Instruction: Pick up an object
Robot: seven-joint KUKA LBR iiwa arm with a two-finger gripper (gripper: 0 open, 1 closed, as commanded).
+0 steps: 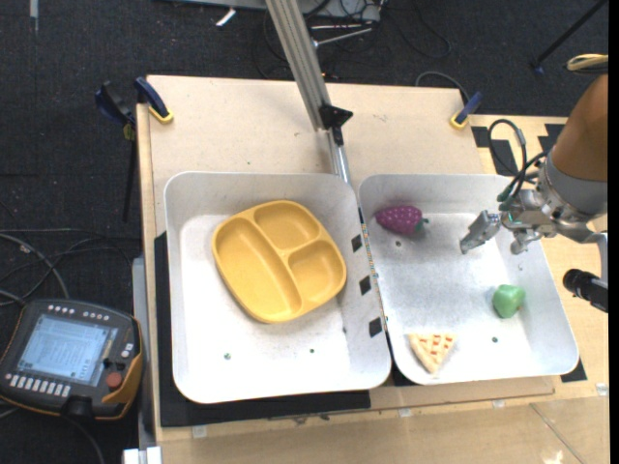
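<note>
My gripper hangs over the right bin, its two grey fingers spread open with nothing between them. A green object lies in that bin, just below and slightly right of the gripper. A purple grape-like toy rests near the bin's upper left. A waffle-patterned pizza-slice toy sits near the bin's front edge.
The left bin holds a yellow divided plate. A metal pole slants down to the gap between the bins. A teach pendant lies off the bench at the lower left.
</note>
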